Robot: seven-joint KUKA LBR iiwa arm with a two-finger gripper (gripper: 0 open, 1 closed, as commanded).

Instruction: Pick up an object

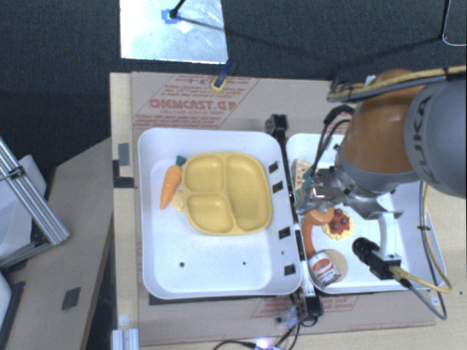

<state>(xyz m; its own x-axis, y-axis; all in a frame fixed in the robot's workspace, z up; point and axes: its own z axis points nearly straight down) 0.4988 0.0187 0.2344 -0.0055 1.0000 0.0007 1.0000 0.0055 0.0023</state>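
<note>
Two white bins are sitting side by side, and nothing is looking picked up yet, so the whole grab is probably still to do. The grey and orange arm (398, 133) is reaching in from the right, wrist hanging low over the right bin (408, 279). Its gripper (315, 188) is hovering by the curved orange toy (311, 228) and red berry cluster (338, 224); can't tell its grip state. A yellow divided plastic plate (222, 193) and orange carrot toy (170, 185) are lying in the left bin (211, 272).

You can't really see much of the right bin (408, 286) since the arm (398, 133) sits over most of it, the jaws are buried under the wrist, and that card-like thing (300, 172) is half covered too.
</note>
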